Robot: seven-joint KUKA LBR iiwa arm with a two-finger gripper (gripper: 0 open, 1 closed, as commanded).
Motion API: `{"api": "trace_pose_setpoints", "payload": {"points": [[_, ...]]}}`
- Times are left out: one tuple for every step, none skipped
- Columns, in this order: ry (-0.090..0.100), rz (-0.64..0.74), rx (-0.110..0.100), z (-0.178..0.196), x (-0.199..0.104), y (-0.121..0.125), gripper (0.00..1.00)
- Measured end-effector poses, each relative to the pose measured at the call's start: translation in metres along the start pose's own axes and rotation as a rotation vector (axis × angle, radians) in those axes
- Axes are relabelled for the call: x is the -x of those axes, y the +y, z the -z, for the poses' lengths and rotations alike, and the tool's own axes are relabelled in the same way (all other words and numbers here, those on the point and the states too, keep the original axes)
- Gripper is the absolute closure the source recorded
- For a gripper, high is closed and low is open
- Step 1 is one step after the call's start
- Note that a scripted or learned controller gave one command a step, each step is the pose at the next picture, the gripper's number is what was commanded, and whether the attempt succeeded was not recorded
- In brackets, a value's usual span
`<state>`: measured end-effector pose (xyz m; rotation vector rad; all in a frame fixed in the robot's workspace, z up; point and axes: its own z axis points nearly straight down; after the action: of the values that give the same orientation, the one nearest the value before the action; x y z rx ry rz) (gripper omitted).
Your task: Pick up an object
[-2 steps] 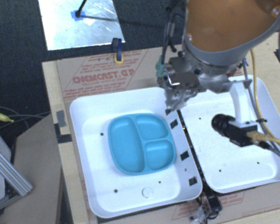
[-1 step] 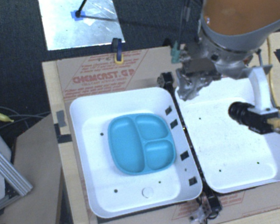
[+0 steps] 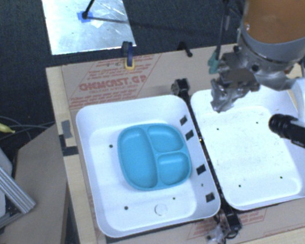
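A brown bench [image 3: 117, 81] holds two white bins. The blue plate [image 3: 152, 156] lies mid left bin [image 3: 107, 213], not picked up yet. The gripper [image 3: 224, 100] hangs over the right bin's [image 3: 268, 192] top edge; I cannot tell its grip.

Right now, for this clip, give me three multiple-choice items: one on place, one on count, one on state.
1. The blue divided plate lies in:
A. left bin
B. right bin
C. on the cardboard

2. The plate's compartments number:
A. two
B. three
C. five

3. The gripper is:
A. above the right bin's far rim
B. pressing on the plate
C. over the left bin's near edge

Key: 1 A, the plate sits in the left bin. 2 B, ridges divide it into three. 3 A, it hangs by the right bin rim, apart from the plate.
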<state>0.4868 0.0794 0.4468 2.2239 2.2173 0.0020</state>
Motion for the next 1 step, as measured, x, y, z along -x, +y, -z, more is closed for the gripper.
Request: {"api": "trace_pose_setpoints", "payload": {"points": [[0.004,0.016,0.001,0.0105,-0.099,-0.0013,1.0]]}}
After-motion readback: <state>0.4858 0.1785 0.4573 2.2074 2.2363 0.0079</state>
